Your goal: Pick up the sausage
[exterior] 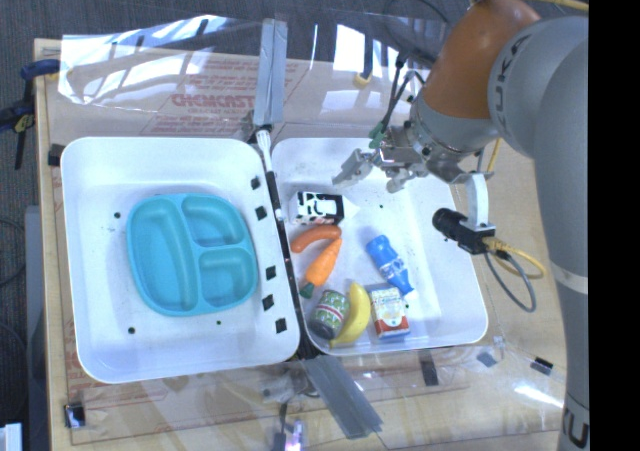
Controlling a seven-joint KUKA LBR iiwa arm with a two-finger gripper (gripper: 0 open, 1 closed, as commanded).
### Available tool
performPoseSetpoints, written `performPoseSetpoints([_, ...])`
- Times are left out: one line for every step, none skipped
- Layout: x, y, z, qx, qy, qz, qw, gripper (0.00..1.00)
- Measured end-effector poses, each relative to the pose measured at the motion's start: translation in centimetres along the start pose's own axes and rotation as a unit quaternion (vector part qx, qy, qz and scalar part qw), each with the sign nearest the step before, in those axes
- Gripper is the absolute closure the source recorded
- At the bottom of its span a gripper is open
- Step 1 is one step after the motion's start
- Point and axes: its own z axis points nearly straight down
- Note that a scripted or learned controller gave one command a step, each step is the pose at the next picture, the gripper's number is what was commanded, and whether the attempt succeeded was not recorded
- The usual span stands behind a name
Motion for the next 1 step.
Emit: performPoseSetpoints([2.94,-0.92,10.69,0.0,0.0,0.031,0.9995,0.0])
